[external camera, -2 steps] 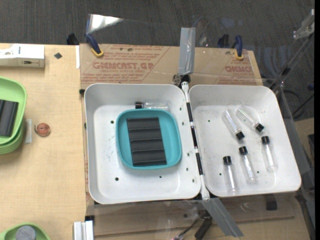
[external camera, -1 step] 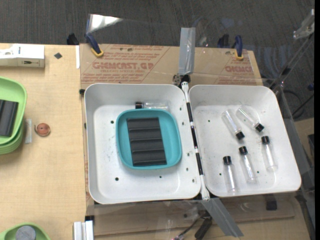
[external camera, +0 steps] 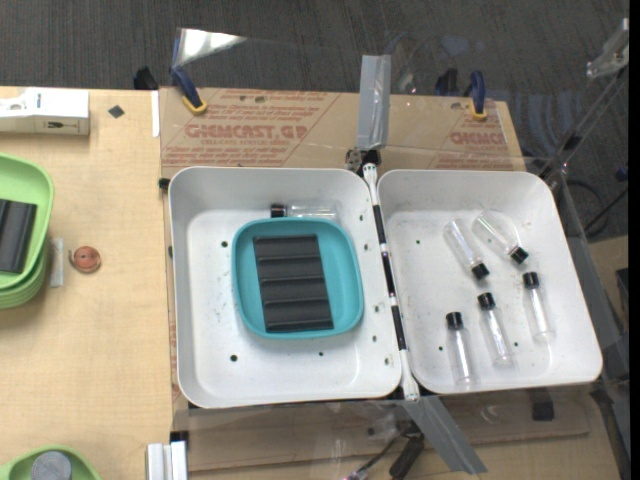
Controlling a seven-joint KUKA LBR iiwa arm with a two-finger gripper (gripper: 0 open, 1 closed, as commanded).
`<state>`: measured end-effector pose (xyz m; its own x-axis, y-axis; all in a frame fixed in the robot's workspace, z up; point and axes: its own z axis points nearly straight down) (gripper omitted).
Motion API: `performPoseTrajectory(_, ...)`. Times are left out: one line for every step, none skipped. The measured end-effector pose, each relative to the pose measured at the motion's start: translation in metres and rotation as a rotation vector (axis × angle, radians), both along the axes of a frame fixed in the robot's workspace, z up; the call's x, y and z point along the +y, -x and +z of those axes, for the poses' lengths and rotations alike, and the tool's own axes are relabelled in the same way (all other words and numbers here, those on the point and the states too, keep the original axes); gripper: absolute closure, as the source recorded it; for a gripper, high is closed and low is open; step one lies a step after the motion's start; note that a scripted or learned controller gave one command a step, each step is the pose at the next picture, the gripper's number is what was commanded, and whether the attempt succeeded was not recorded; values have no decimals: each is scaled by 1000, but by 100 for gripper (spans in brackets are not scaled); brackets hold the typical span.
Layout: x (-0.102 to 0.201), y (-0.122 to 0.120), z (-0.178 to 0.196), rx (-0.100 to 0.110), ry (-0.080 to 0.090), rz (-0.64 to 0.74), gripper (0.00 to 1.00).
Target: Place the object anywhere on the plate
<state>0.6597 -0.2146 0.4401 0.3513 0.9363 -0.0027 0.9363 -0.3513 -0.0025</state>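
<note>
1. The gripper's state could not be told, so places had no gripper to hang on.
2. Five vials lay loose in the right bin; a sixth sat just behind the teal plate.
3. Best bet: grip one across its body, lift clear, cross the divider.
4. The plate's black ribbed insert could let it roll.

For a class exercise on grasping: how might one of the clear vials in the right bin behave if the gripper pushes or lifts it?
The vials lie on their sides and look cylindrical, so a push would probably roll one. The clear walls look smooth, perhaps slippery. They are slim, likely light.
</note>
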Motion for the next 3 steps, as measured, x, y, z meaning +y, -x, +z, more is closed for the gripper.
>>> performPoseTrajectory(0,0,0,0,0,0,0)
performPoseTrajectory(0,0,0,0,0,0,0)
performPoseTrajectory(0,0,0,0,0,0,0)
